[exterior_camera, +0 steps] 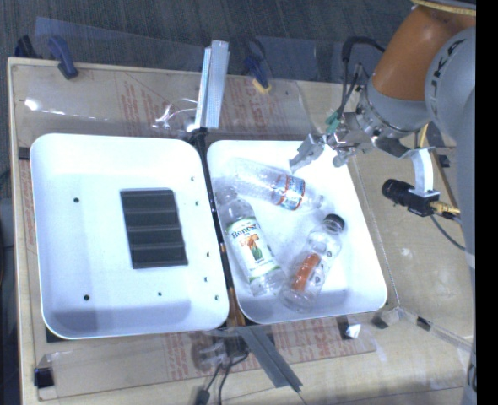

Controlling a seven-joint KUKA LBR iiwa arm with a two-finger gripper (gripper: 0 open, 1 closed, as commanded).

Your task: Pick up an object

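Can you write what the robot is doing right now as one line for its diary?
phase: reaching | gripper: above right bin back edge, holding nothing | right bin: three clear bottles | left bin: dark ridged pad

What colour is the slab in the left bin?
Black, ribbed slab, in the camera view.

This looks like a robotics lab or test cell. A wooden tabletop [401,251] stands on dark carpet [190,7], with two white bins [55,167] fixed side by side and a clear plastic sheet held along the upper edge by blue clamps [63,57]. At the upper right of the frame a grey and orange robot arm [418,57] reaches in, trailing cables [350,66]. Loose wires also hang at the bottom centre.
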